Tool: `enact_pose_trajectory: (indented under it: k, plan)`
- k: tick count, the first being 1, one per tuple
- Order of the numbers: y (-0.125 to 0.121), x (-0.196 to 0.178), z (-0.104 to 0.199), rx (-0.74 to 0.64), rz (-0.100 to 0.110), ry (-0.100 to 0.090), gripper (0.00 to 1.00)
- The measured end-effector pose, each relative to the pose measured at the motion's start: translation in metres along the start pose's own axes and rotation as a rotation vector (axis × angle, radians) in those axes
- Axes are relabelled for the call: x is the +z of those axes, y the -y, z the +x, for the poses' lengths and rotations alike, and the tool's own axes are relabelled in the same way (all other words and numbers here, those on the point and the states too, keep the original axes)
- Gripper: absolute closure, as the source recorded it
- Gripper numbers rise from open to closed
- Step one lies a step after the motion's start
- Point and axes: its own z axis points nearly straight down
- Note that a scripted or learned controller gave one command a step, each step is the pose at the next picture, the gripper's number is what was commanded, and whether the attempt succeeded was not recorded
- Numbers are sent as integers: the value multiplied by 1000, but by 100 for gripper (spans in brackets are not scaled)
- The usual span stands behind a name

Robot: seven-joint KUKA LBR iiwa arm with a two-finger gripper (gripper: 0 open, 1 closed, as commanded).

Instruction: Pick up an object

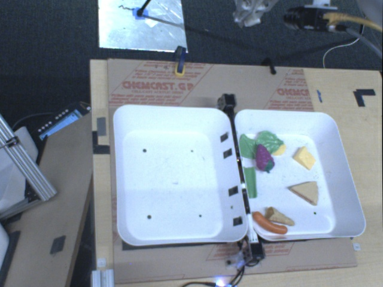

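Your end effector [256,8] hangs high at the far edge, well apart from both bins and touching nothing, its opening too blurred to tell, so you are at the approach step: next, descend into the right bin [344,160] toward the purple object [264,157] near its left wall.

Two white bins sit side by side: the left bin [128,178] and the right bin [341,178]. The right bin holds six items: one green leafy piece [269,140], one purple piece [264,156], one yellow block [304,158], one tan wedge [305,192], one orange sausage [268,223], one small brown piece [280,216].
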Motion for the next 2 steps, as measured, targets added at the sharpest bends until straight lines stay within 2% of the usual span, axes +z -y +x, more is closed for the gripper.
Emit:
enact_pose_trajectory:
  k: [1,2]
  plan:
    - [0,-1,43,-8,3,-2,100]
    - [0,-1,-35,5,4,1,100]
